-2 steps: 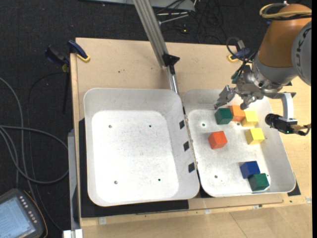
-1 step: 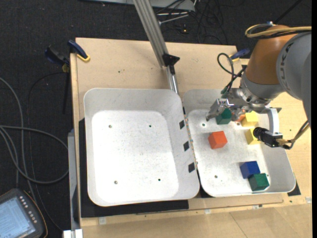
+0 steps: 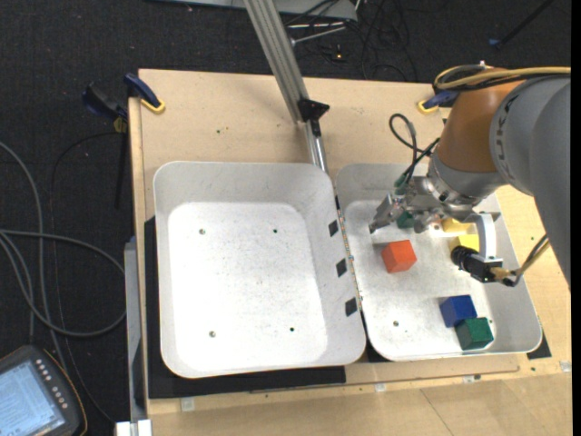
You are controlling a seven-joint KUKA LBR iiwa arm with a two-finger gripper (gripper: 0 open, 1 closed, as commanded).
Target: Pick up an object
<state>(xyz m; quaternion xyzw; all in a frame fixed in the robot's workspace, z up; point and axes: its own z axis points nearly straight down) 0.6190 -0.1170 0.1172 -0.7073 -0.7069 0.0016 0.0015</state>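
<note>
Three small blocks lie around the gripper: an orange cube just below, blue cube and green cube farther off.

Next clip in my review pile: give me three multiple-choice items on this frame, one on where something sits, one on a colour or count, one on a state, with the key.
1. Which bin holds the blocks?
A. The left bin
B. The right bin
C. Both bins

2. What colour is the block nearest the gripper?
A. Orange
B. Blue
C. Green

3. How do the blue block and the green block stand to each other?
A. In separate bins
B. Far apart in one bin
C. Side by side, touching or nearly so

Key:
1 B, since the orange block, blue block and green block all lie in the right bin.
2 A, since the orange block sits just below the gripper in the view.
3 C, since the two sit together at the right bin's near corner.
</note>
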